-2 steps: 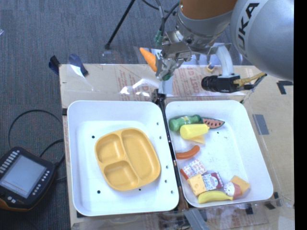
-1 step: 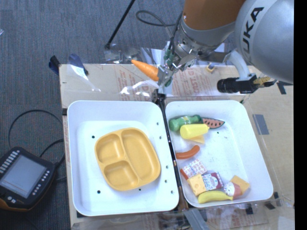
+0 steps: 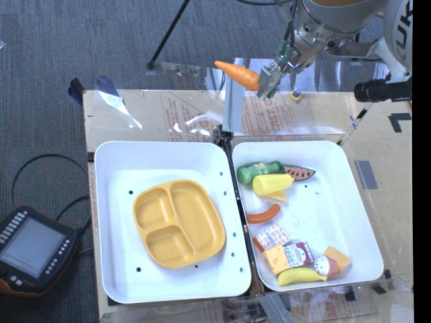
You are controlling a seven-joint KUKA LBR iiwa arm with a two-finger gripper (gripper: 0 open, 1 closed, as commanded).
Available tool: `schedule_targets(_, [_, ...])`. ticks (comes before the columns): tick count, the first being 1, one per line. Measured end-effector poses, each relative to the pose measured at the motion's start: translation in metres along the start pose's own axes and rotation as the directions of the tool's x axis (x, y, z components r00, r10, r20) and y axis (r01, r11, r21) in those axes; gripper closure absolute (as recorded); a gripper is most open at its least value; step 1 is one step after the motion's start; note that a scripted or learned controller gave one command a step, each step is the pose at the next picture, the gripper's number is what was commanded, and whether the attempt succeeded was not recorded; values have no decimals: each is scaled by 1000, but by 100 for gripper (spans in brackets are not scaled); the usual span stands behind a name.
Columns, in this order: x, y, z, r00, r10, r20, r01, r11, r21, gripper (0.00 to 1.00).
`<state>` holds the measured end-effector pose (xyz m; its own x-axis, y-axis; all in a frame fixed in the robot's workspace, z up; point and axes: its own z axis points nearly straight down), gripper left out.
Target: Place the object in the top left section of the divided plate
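We see the arm raised high beyond the bins, its gripper [image 3: 268, 86] angled down-left, jaws clamped on a carrot [image 3: 237, 74] well above the divided plate [image 3: 178, 222].

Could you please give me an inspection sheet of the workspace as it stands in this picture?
Surface: two white bins, left bin, right bin, on a cardboard-covered bench.
Job's things: carrot raised above the bins, in the tool; yellow divided plate in the left bin.
Clutter: toy foods in the right bin, including a sausage and a banana.
Grippers: tool shut on the carrot.
Cables: black cable to the pendant.
Surroundings: grey carpet.
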<state>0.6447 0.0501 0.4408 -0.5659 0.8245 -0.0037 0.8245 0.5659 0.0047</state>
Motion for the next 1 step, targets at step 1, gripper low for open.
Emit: schedule_targets(1, [1,2,-5,1000,-3,-4,3,1000,6,100])
